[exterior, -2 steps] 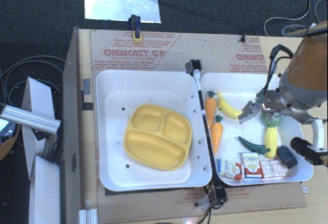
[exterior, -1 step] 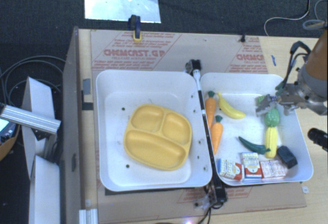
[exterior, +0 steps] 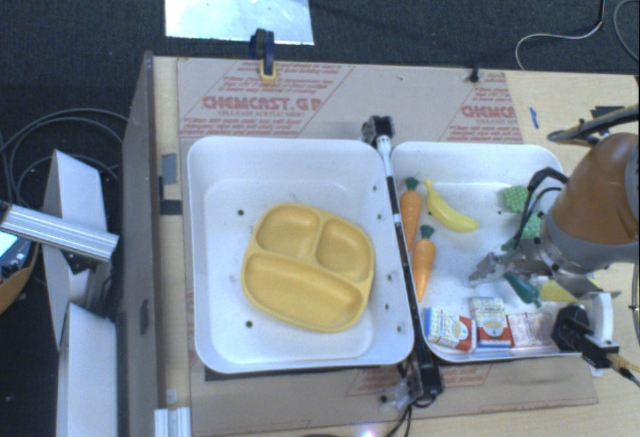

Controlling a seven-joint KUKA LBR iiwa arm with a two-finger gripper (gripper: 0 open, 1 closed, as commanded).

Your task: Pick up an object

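Camera view: pincer [exterior: 487, 270], jaws apart, hovers over bare right bin [exterior: 470, 157] floor near carrots [exterior: 423, 260]

The arm [exterior: 600, 205] enters from the right edge of the frame, at mid-height. Its orange band bulks large there, with the grey wrist section just below it, angled down and toward the left. Dark cables loop along the upper left side of the wrist. The gripper [exterior: 490, 270] sits at the arm's lower left end, in the lower right of the frame, its metal fingers pointing left.
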